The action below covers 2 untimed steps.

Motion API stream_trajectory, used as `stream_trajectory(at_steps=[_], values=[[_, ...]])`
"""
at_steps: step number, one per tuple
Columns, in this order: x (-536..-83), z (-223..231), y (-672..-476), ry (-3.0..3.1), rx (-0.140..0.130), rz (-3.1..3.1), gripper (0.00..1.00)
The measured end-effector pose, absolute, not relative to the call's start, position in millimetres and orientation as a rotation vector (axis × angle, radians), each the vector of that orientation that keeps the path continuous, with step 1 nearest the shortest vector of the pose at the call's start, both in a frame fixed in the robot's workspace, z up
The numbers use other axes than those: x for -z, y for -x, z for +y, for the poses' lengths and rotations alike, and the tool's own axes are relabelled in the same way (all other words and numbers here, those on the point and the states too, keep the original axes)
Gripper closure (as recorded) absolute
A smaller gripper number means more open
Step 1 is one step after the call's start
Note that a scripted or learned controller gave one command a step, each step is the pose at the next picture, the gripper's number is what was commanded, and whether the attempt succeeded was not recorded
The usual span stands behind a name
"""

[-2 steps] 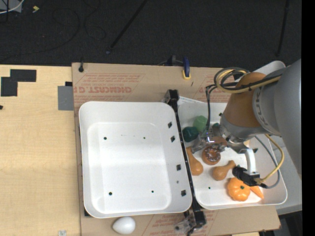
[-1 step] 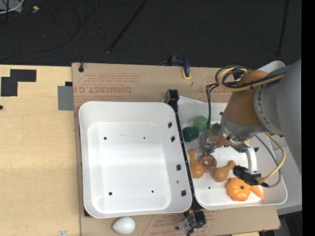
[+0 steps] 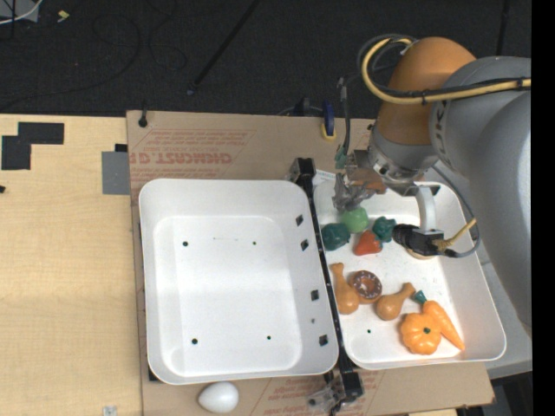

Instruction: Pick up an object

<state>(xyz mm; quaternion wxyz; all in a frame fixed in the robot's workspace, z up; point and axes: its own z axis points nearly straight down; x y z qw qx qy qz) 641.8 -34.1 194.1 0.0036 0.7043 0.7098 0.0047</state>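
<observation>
You couldn't tell if the gripper was spread or closed, and the green toy at its tip, crowded by a red toy, might have slipped aside.

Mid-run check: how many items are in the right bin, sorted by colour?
Green toys: 2
Red toy: 1
Brown doughnut: 1
Tan gourds: 2
Orange toys: 2
Total in the right bin: 8
</observation>
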Motion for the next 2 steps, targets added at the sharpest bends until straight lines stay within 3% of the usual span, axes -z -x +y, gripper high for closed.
stream_trajectory(at_steps=[1, 2], values=[[-329.8, -35.8, -645.7, -2.212, -0.013, 2.217, 1.00], [-501.8, -45.9, -626.1, -2.211, -0.016, 2.214, 1.00]])
